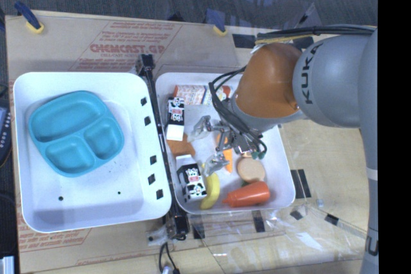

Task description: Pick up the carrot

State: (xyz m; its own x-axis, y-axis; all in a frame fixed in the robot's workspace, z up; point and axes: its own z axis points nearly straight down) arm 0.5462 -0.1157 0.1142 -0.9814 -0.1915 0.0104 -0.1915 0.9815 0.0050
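Observation:
The carrot (pixel 247 194) is a stubby orange-red piece lying flat near the front wall of the right bin (pixel 282 167). It points left towards a banana. My gripper (pixel 220 140) hangs over the middle of this bin, under the orange wrist band. It is a little behind and to the left of the carrot, and apart from it. A small orange-yellow wedge (pixel 225 156) lies right at the gripper's tip. Whether anything is held is not visible.
Around the carrot sit a round tan bun (pixel 250 170), a yellow banana (pixel 210 192) and a cow-print carton (pixel 192 181). Further back are an orange block (pixel 183 147), a white block (pixel 174 133), a second carton (pixel 176 110) and a snack box (pixel 190 94). The left bin (pixel 38 212) holds a blue divided plate (pixel 74 131).

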